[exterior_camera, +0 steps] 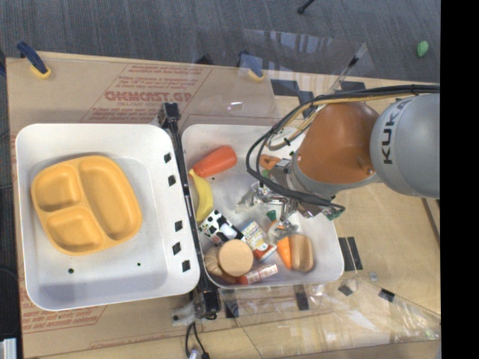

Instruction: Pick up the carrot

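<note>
Two shallow white bins are set side by side on the bench, the left bin (30, 275) in the left half of the frame and the right bin (329, 264) at centre right. A yellow divided tray (84, 203) with three compartments is seen lying in the left bin, toward its left side.

The right bin is crowded. An orange-red carrot (215, 161) is found in its upper left part, lying at a slant, with a banana (203, 197) just below it along the bin's left wall. Lower down, a black-and-white die-like block (213, 226), a small printed carton (256, 237), a round tan disc (236, 258) and a brown bread-like piece (301, 252) are gathered near the bottom edge. A smaller orange wedge (284, 251) is wedged beside the bread-like piece.

The arm is seen reaching in from the right of the frame, its orange band (333, 144) hanging over the right bin. The gripper (278, 204) is placed over the middle of that bin, right of the banana and well apart from the carrot at upper left. Its metal fingers (258, 195) are partly hidden by cables and clutter, so whether they are apart or together cannot be told; nothing is clearly seen between them.
</note>
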Available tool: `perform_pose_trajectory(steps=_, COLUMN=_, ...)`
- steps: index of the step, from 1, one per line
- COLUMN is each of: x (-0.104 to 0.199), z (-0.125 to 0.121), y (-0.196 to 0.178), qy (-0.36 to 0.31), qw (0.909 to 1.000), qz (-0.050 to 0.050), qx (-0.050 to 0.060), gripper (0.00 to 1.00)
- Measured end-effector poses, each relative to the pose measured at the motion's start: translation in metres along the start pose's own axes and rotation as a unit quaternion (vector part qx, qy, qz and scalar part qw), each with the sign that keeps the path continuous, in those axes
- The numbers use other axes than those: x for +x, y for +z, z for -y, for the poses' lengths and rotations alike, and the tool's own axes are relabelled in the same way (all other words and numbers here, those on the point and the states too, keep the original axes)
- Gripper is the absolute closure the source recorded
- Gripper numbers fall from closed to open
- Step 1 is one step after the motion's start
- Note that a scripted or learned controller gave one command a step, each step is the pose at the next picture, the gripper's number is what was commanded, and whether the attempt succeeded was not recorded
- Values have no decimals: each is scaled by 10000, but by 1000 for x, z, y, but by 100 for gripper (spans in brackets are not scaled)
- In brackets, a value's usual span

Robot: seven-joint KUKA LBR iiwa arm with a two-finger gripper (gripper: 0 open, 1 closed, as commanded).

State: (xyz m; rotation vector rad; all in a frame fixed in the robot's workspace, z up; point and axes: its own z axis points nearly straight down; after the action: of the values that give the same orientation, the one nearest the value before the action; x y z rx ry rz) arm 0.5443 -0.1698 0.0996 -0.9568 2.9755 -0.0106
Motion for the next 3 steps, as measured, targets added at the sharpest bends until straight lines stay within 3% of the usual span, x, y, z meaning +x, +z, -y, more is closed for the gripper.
perform_pose_trajectory(steps=1, x=52, z=8, y=1, qy=-1032, qw=9947, qz=-5, qx=-35, gripper=0)
perform_pose_trajectory(steps=2, x=48, z=9, y=-11, qy=-1067, qw=9943, qz=21, qx=-6, gripper=100)
perform_pose_trajectory(steps=3, x=-25, z=60, y=7, qy=-1198, qw=9928, qz=-37, qx=-54, gripper=100)
